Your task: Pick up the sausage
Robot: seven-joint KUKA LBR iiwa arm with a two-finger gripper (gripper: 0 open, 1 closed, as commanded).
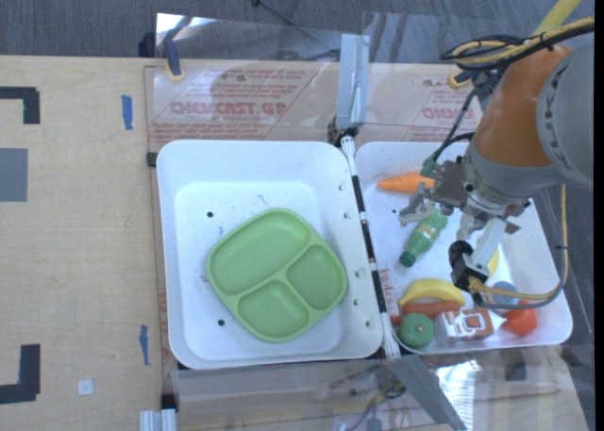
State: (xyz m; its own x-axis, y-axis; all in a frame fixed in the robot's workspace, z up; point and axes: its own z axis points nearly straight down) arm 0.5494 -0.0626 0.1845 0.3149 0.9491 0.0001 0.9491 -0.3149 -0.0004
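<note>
Sausage (438, 308) against banana (431, 291), right bin (385, 220)

Smooth green plastic plate (276, 273), matt white plastic bin (189, 184), pale matt wood bench (75, 250)

left bin (189, 184): green plate (276, 273) centre | right bin (385, 217): carrot (406, 184) 10 o'clock, green bottle (422, 239) 9 o'clock, banana (432, 291) 7 o'clock | gripper (458, 217) over centre
</note>
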